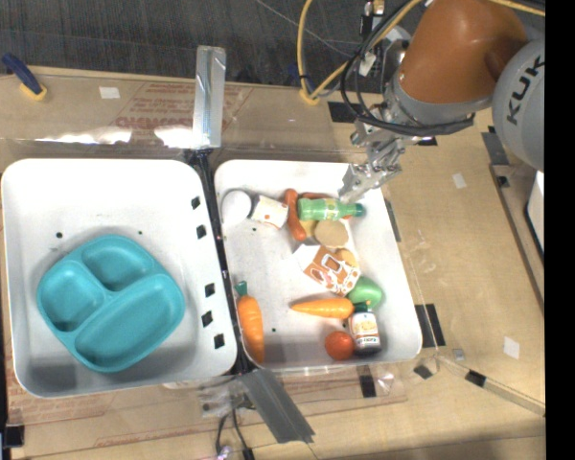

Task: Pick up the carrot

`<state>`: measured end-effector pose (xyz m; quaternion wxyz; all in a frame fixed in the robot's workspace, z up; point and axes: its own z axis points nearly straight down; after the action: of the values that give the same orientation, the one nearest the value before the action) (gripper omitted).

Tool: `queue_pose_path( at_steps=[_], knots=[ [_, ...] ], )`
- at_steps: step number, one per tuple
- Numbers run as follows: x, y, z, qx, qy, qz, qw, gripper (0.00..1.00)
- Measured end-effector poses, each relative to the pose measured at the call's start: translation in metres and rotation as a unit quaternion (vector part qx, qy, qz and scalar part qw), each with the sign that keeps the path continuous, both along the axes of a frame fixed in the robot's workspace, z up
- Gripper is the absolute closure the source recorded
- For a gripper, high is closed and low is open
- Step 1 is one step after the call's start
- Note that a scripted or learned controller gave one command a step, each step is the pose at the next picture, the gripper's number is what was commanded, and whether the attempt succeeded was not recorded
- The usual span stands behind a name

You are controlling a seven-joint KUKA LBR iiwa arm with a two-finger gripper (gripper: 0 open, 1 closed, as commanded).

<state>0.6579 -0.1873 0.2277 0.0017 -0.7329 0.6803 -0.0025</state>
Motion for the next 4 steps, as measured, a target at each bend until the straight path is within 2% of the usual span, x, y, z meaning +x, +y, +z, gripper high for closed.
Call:
queue_pose_path(
  at_steps=[1, 2, 3, 4],
  knots=[
    [0.000, -0.003, 0.008, 0.0011, 0.002, 0.155, 0.9879, 1.00],
    [-0.001, -0.012, -0.042, 0.0024, 0.005, 0.195, 0.9809, 1.00],
    [-0.004, 0.005, -0.042, 0.0019, 0.006, 0.238, 0.9713, 1.00],
    [0.000, 0.054, -0.017, 0.0008, 0.002, 0.240, 0.9707, 1.00]
  ],
)
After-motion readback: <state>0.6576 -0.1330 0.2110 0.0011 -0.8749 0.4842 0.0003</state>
